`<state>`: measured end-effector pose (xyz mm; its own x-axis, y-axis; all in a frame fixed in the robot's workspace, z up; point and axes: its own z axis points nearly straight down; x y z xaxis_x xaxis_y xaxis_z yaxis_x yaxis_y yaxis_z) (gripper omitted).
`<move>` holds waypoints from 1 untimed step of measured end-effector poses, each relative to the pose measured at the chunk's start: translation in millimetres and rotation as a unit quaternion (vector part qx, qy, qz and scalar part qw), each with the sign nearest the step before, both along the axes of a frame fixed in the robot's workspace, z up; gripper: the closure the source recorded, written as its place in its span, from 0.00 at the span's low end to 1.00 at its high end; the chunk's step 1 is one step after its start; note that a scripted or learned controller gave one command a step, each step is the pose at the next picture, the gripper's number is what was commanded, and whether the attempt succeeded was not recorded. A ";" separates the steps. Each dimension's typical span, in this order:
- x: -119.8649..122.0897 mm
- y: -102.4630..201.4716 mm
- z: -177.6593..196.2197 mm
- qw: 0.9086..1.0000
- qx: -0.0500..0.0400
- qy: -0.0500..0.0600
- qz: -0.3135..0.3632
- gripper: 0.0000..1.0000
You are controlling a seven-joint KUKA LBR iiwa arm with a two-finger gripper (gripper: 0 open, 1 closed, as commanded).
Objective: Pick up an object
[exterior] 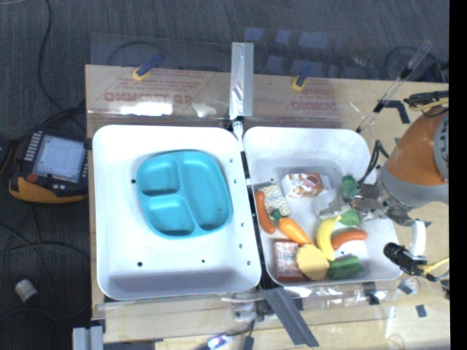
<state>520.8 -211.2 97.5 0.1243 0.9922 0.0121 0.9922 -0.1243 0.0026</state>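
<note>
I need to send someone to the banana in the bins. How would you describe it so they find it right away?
Go to the right-hand white bin, the one crowded with toy food, beside the bin with the blue divided plate. In its lower half, right of the orange carrot, lies the banana. It is the only curved yellow piece with a green tip.

Left bin [109, 217]: broad white floor open all round the blue divided tray [186, 193], which sits in the middle.
Right bin [306, 141]: rear half bare and open to reach.
Right bin front: crowded; carrot [294, 230], banana [325, 237], sausage [265, 212] and packet [302, 185] lie close together, little gap between.
Right rim: arm [417, 166] and end effector [350, 208] block that side.
Between bins: raised rims meet.
</note>
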 end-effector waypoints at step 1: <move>-0.6 -0.7 7.5 1.000 -0.001 0.001 0.000 1.00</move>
<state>520.2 -211.9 105.0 0.1249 0.9921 0.0094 0.9922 -0.1249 0.0012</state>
